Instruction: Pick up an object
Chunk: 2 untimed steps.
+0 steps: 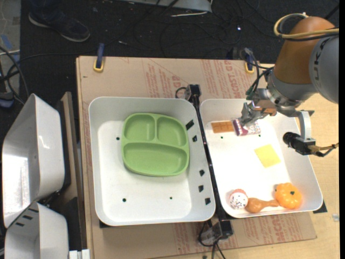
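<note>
Cardboard-covered tabletop [140,80] carries 2 white bins. Over the right bin [302,171], the tool [249,120] sits low on a small purple-and-white packet [252,129]; whether its fingers grip it, I cannot tell.

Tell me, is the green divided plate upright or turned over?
Upright. The green divided plate lies flat in the left bin, with its three hollow compartments facing up.

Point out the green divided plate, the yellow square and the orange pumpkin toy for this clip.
green divided plate [156,144]: camera view, left bin, on the ridge above its large compartment.
yellow square [267,156]: camera view, right bin, its flat middle.
orange pumpkin toy [288,196]: camera view, right bin's near corner, its round body.
</note>
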Tool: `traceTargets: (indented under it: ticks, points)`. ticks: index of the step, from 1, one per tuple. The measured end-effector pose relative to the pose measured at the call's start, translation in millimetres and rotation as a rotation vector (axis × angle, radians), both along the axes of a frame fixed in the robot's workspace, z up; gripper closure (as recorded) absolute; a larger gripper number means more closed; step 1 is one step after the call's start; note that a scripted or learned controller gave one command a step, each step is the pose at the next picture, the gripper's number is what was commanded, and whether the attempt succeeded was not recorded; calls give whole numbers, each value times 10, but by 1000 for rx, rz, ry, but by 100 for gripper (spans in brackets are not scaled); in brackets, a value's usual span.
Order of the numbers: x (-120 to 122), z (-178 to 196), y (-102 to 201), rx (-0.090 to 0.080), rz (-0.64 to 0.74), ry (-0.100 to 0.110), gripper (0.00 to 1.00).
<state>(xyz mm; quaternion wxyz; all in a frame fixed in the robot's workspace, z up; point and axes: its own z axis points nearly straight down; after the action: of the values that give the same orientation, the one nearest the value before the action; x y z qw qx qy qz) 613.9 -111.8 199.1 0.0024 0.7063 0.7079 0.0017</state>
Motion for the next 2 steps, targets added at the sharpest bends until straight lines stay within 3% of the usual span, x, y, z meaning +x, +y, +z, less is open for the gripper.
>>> traceTargets:
  ticks: [1, 2]
  points:
    - [10, 411, 1, 0, 0, 1, 100]
    - [-1, 303, 489, 2, 4, 6, 100]
